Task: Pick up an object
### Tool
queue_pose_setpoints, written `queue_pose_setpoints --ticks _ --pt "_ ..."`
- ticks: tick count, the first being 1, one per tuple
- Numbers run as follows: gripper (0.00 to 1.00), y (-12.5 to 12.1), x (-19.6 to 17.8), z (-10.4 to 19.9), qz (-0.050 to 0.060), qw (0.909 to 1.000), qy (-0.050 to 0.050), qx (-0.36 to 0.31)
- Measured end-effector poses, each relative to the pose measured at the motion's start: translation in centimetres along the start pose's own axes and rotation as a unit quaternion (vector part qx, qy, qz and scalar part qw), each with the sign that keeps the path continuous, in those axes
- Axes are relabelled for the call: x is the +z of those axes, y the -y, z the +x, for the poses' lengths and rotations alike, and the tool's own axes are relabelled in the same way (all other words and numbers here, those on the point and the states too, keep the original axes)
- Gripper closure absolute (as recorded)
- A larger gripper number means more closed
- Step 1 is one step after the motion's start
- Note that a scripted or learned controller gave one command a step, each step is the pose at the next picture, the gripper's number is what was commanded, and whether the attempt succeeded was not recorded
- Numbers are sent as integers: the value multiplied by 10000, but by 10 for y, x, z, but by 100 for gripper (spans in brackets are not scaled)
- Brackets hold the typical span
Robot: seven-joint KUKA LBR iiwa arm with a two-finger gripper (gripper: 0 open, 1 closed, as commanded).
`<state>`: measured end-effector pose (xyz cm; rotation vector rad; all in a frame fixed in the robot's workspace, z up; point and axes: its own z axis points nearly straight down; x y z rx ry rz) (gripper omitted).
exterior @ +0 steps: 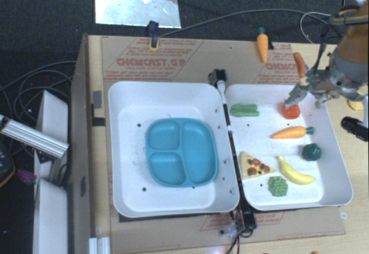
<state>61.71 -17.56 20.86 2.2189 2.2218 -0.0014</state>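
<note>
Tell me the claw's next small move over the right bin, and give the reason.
Probably a short, straight descent onto the red tomato. The claw sits right at the tomato's upper edge in the right bin, and the orange carrot lies just below, so drifting that way risks a nudge.

A blue divided plate (181,152) lies in the left white bin (124,103).

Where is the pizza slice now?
The pizza slice lies in the right bin, near its left wall, toward the front. The banana is to its right and the grapes just beyond its lower right.
</note>
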Motion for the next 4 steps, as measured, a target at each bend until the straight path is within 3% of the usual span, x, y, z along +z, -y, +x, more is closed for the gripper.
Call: queue_pose_setpoints --ticks 1,2,3,4 --pt "0 -44 103 -31 8 10000 -7 -7" --pt "0 -52 123 -30 -3 10000 -9 -18" --pt "100 -54 111 -30 -33 10000 9 -31" --pt "100 -39 49 44 -24 10000 -10 -18"
